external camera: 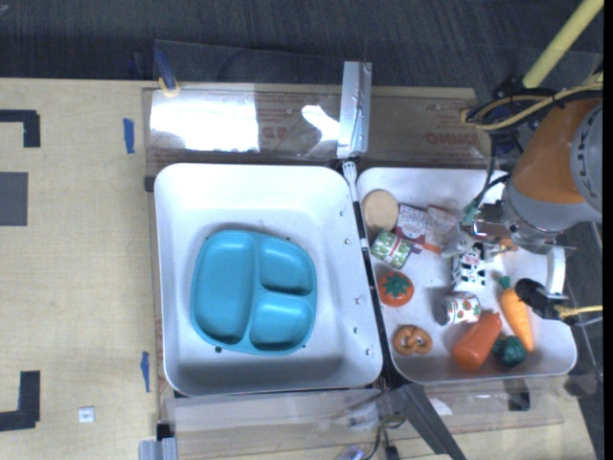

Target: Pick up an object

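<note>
Looking down, we see the arm point(560, 161) over the right bin point(565, 357), gripper point(484, 233) low among toys near a cow figure point(469, 271). Grip state: we cannot tell. A blue tray point(254, 290) sits in the left bin point(182, 199).

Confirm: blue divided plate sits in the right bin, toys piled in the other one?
Not quite. The camera view shows the blue divided plate in the left bin; the toys are piled in the right bin.
</note>
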